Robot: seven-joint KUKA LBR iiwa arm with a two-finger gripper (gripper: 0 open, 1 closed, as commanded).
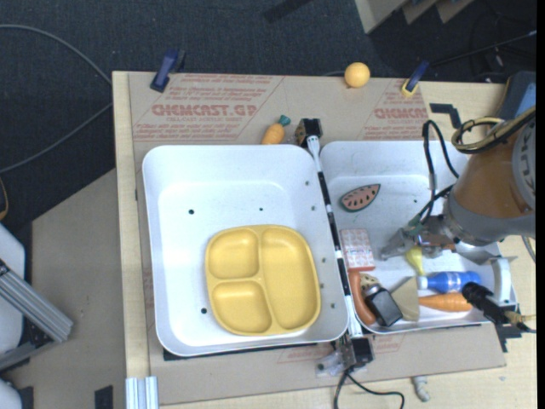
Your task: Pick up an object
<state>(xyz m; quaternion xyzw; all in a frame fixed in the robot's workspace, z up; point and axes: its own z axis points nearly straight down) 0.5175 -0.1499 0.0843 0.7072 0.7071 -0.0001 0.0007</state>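
My gripper (pixel 398 245) is low inside the right bin (pixel 387 156), near its middle, with the grey and orange arm (pixel 494 190) behind it on the right. Directly beside it, on its near side, lies a small yellow object (pixel 415 259). A pink and white packet (pixel 355 247) lies just left of the gripper. In the front of the bin are a blue bottle (pixel 449 281), an orange carrot (pixel 444 303), a black object (pixel 385 307) and a red piece (pixel 364 300). A watermelon slice toy (pixel 360 197) lies toward the back.
The left bin (pixel 170 186) holds a yellow divided plate (pixel 262 278). Behind the bins on the bench lie a small orange toy (pixel 274 132) and a yellow ball (pixel 357 74). Blue clamps (pixel 166 69) sit at the back edge.
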